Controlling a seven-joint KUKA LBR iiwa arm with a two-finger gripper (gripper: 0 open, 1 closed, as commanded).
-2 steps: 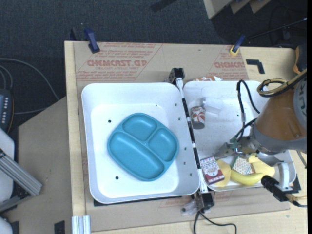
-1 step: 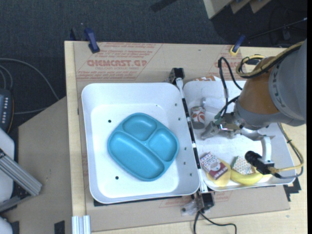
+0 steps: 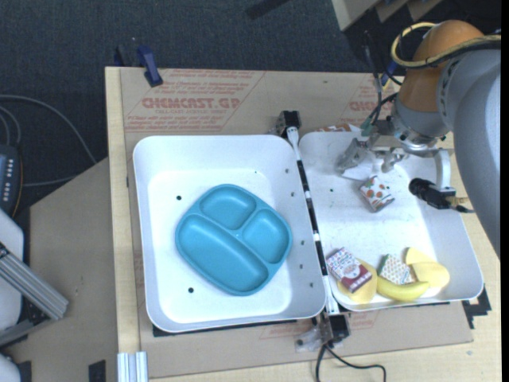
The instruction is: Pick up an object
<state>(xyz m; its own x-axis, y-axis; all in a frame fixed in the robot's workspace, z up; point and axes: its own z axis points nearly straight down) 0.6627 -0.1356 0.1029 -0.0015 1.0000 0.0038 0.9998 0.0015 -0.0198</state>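
Grey hand (image 3: pixel 367 159) abv small box (image 3: pixel 376 194)

The scene is evenly and brightly lit from overhead; the left white bin (image 3: pixel 151 213) shows soft, pale shadow only along its inner walls. The blue divided plate (image 3: pixel 232 239) inside that bin carries mild sheen on its ridges, without hard glare; its edges read fairly crisp. Right of that bin, the arm (image 3: pixel 469 94) looks soft and out of focus; the dark floor beyond the bin's far side is dim and grainy; fine detail is coarse throughout.
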